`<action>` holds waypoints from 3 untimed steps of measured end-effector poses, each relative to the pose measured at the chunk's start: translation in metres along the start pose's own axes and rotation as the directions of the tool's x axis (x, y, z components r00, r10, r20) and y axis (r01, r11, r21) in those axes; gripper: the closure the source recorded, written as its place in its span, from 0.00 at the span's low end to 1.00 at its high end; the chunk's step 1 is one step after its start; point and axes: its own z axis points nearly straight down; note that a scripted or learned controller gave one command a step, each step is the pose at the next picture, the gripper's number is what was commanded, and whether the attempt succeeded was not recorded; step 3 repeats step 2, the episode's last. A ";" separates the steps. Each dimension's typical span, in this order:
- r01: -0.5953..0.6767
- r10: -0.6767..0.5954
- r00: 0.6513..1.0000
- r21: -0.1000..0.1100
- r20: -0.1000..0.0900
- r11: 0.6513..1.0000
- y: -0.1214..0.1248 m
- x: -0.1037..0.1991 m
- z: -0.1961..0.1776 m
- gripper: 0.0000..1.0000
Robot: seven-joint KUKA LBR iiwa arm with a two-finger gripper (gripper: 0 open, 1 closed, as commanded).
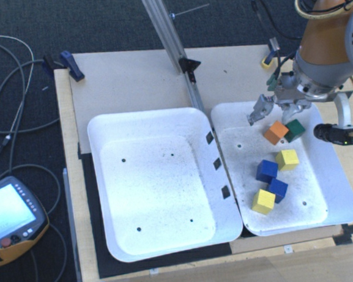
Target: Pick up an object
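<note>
The right bin (pixel 329 207) holds several small cubes. An orange cube (pixel 276 133) and a green cube (pixel 295 130) touch each other near its far side. In front of them lie a yellow cube (pixel 287 159), two blue cubes (pixel 266 170) (pixel 278 189) and a second yellow cube (pixel 263 201). My gripper (pixel 279 110) hangs over the far part of this bin, just behind and above the orange and green cubes. It is open, one grey finger (pixel 259 112) spread to the left, and nothing is between the fingers.
The left bin (pixel 106 174) sits beside the right one, with black clips along the shared rim. A slanted metal rail (pixel 167 34) crosses the bench behind the bins. A black cylindrical part (pixel 332 133) sticks in over the right bin's right edge.
</note>
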 end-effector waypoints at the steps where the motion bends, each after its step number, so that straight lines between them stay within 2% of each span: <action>1: -0.009 0.009 1.000 0.008 0.003 1.000 -0.035 -0.096 0.071 0.00; 2: 0.000 0.000 1.000 -0.009 0.004 1.000 -0.050 -0.069 0.108 0.00; 3: 0.000 0.000 1.000 -0.009 0.004 1.000 -0.050 -0.069 0.108 0.00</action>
